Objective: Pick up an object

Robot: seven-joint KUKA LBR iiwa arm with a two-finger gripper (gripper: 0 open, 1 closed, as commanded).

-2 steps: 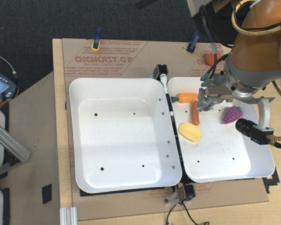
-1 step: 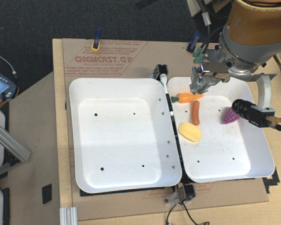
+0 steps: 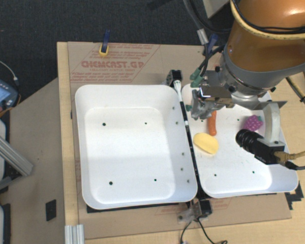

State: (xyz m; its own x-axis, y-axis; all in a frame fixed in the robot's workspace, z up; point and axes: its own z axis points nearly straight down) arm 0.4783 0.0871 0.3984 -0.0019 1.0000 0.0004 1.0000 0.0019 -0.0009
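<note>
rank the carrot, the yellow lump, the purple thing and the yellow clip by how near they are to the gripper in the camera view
1. carrot, just below the gripper
2. yellow lump, lower in the right bin
3. purple thing, by the bin's right edge
4. yellow clip, far upper left on the cardboard

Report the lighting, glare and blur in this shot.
Camera view: bright glare on the orange band of the arm; the left bin is lit evenly, with a soft shadow across its lower half; the gripper looks slightly soft, while the yellow object is sharp.
</note>
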